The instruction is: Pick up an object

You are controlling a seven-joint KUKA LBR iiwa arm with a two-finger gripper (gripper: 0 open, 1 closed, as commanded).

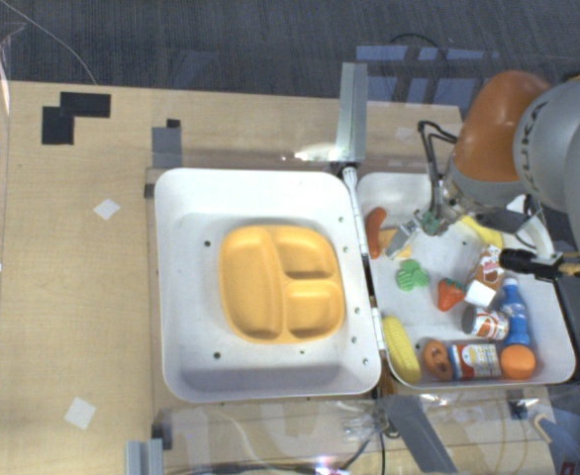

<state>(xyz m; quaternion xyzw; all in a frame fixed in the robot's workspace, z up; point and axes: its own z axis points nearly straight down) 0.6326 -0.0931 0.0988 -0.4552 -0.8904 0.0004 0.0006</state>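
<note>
text: none legible | bottle (471, 360) lying in right bin (567, 359): label seen, print too small to be read | small can (489, 324): label seen, unreadable | blue bottle (514, 313): no wording made out | counter (62, 295): black tape patches, no characters

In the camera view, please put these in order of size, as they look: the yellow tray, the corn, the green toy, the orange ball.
1. yellow tray, by far the largest
2. corn
3. orange ball and green toy: they look about alike, so I do not rank them.
</note>
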